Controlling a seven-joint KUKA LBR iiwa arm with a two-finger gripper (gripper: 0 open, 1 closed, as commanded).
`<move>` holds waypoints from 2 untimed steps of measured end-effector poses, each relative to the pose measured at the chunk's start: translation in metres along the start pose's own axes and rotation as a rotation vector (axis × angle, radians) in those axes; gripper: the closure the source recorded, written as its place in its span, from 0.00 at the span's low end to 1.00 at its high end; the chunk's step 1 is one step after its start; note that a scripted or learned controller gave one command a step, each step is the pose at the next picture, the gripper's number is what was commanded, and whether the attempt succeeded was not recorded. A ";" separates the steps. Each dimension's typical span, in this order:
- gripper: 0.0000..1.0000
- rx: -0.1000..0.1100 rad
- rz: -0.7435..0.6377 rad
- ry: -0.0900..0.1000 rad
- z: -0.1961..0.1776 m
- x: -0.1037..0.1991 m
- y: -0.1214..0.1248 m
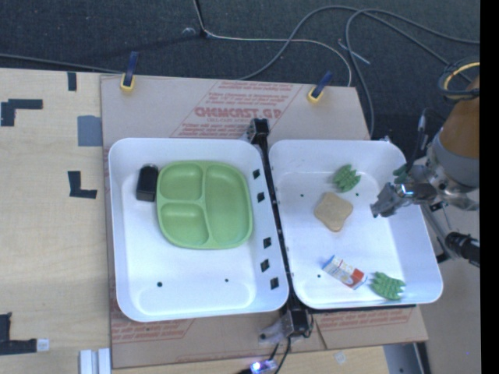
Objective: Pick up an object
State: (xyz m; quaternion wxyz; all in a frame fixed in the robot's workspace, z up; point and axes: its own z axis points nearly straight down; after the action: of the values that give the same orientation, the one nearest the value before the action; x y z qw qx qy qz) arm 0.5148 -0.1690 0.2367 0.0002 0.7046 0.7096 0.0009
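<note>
The right bin holds a tan bread-like slice near its middle, a green leafy toy at the back, a red-and-white packet near the front and another green leafy toy at the front right. My gripper hangs over the right bin's right side, to the right of the tan slice and apart from it. Nothing shows between its fingers, and their spread is too small to read.
The left bin carries a green divided plate with a small black block at its left. Black clips line the seam between the bins. Cables run across the dark floor at the back.
</note>
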 end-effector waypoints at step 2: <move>1.00 0.002 -0.001 0.001 0.000 0.124 0.021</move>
State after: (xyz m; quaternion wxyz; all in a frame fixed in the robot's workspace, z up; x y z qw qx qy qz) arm 0.5349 -0.0452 0.2366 -0.0009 0.7043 0.7099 0.0003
